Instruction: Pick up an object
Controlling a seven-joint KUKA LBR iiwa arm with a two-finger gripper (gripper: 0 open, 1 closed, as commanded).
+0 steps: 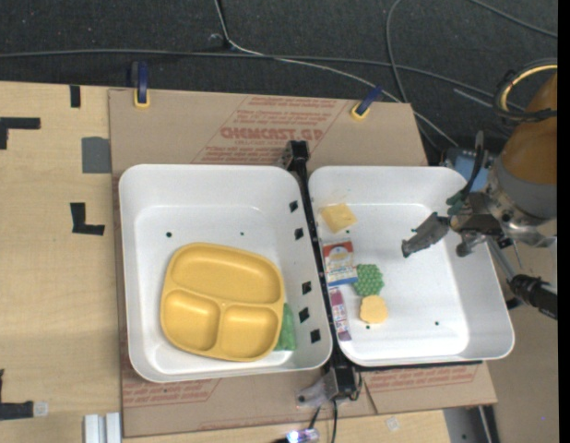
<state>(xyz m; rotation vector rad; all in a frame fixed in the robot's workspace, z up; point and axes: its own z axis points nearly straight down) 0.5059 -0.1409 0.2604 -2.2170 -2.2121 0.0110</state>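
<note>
- The two-finger gripper (439, 236) hangs over the right white bin (469, 335); its jaws look spread and hold nothing.
- The pale yellow foam-like block (338, 217) lies near that bin's left wall, probably light and soft; pinch its flat sides.
- The green thing (286, 330) beside the yellow divided tray (222, 300) is half hidden.

A single fixed camera looks down at a slant from above the bench (45, 247), far enough back to take in both white bins (137, 247) side by side. The arm (534, 155) enters from the right edge, and dark floor lies along the top.
</note>
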